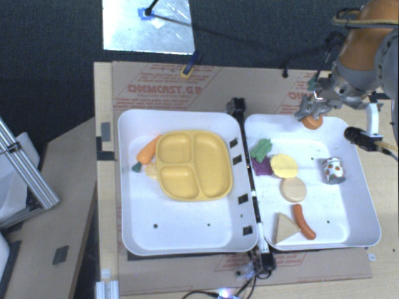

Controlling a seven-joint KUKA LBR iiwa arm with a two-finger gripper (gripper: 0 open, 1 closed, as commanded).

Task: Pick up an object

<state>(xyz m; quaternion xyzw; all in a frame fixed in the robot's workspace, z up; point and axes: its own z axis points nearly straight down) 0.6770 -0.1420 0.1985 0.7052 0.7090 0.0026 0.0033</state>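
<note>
The orange piece (pixel 312 122), a small round toy food item, sits at the far rim of the right bin (pixel 365 226), and the tool (pixel 313 109) is directly above it, seemingly touching its top. Whether the tool is spread or closed I cannot tell, because the metal parts overlap the object from this angle.

To do this step well, I think the tool should come straight down with one finger on each side of the piece, not on top of it, and close only when it is low enough. The bin wall is very near, so the far finger may hit the rim or push the piece away; a slow descent seems safer. A short lift would then show whether the grasp is real.

The other items in the same bin, such as the yellow disc (pixel 283 165), the sausage (pixel 303 221) and the small white-and-red object (pixel 333 169), lie well apart from the tool. The yellow divided plate (pixel 190 164) rests in the left bin (pixel 134 229).
</note>
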